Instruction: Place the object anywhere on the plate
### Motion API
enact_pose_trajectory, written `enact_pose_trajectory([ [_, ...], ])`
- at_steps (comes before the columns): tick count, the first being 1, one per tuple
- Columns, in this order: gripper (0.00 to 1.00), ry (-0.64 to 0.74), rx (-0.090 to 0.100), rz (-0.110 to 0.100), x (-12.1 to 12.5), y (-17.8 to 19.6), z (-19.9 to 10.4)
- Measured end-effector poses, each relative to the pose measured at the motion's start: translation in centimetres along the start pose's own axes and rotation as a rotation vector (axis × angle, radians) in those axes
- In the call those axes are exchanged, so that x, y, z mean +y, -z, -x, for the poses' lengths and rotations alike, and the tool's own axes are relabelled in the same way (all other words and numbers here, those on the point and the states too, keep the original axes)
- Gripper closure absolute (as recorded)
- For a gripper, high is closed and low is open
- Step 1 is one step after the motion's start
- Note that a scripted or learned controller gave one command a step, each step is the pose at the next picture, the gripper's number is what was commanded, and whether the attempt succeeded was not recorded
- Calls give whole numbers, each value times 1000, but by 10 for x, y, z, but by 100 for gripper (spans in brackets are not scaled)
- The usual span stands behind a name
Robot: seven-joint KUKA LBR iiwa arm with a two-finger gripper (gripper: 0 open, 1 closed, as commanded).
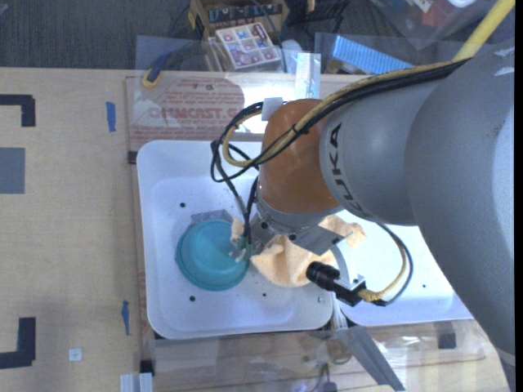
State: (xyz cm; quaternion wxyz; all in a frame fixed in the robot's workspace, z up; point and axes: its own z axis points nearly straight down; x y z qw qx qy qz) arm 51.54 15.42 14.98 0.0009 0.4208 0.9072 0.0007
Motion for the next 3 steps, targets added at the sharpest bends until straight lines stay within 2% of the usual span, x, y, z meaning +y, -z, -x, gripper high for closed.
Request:
enact_pose_trajectory([
  [1,100,142,-1,2,11,-12,48],
  [2,0,141,-5,6,12,-9,50],
  [3,0,374,-8,41,10,-25,54],
])
